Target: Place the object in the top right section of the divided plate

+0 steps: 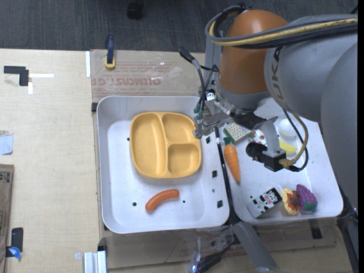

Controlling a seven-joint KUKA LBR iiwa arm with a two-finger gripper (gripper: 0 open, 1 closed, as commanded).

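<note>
Divided plate, yellow, in the upper middle of the left bin: one long compartment on its left side, two smaller ones on its right, all three bare. Toy sausage below the plate in the same bin, lying at a slight slant, apart from the plate's lower rim. Toy carrot, orange with a green top, lying along the seam where the two bins meet, green end toward the top of the frame, just right of the plate's lower right corner and not touching it.

Jaws low over the plate's right rim, beside the top right compartment and just above and left of the carrot's green end; whether apart or together, cannot tell, and nothing seen between them. Grey arm with its orange band across the upper right of the frame, cables looping over it.

Lower in the right bin: a black-and-white cow-patterned toy, purple toy grapes, and a small red-and-yellow toy between them. Brown cardboard on the counter under the bins' top edges.
</note>
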